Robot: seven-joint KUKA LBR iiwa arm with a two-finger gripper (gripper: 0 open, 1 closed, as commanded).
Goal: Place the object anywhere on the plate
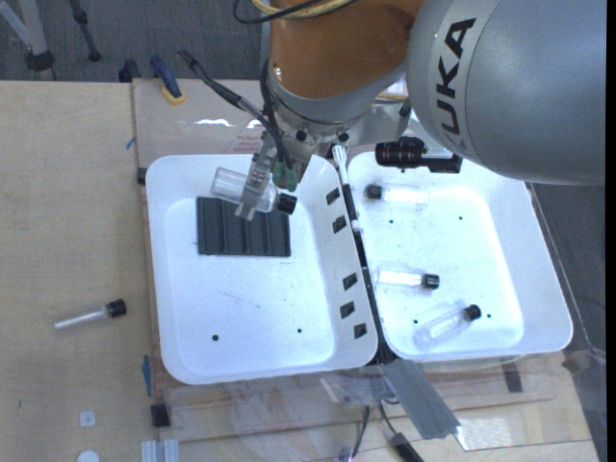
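I read the gripper (258,192) as low over the left white bin (183,349), poised above the upper right part of the dark grey ribbed rectangular plate (243,226); a clear plastic vial with a black cap (243,187) sits at the fingertips, its transparent body sticking out to the gripper's left, the black cap just to its right; the fingers look narrowed around its middle, so I judge the vial held, though the glare on the plastic makes the contact hard to confirm; the vial hangs just above the plate's top edge, tilted, apparently not resting on it.

Handling judgement: light, rigid, smooth, round, so prone to slipping or rolling once released; best grasped across the body near mid-length, clear of the cap.

Three similar capped vials (402,279) lie well to the gripper's right in the right white bin (539,258); another vial (89,315) lies far off on the wooden bench (58,200).
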